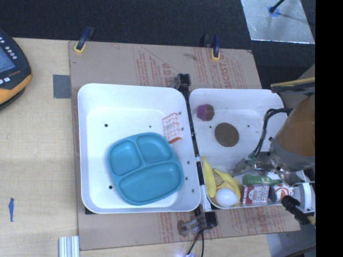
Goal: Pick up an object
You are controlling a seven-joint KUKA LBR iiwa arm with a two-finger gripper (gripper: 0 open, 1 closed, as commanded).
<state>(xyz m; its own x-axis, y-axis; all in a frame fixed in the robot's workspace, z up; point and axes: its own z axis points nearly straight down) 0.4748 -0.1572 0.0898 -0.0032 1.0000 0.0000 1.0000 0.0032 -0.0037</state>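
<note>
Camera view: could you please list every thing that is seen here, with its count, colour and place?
Bins: 2, white, side by side on the bench.
Divided plate: 1, blue, left bin.
Small carton: 1, white and red, left bin, by the right wall.
Purple ball: 1, right bin, top left.
Brown disc: 1, right bin, middle.
Bananas: 2, yellow, right bin, bottom left.
White egg: 1, beside the bananas.
Red and green box: 1, right bin, bottom.
Clamps: 2, yellow and blue, cardboard's far edge.
Handheld controller: 1, orange and grey, far left.
Arm: 1, orange band, over the right bin.
Gripper: 1, low in the right bin.

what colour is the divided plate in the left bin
Light blue; the divided plate shows clearly in the camera view.
</note>
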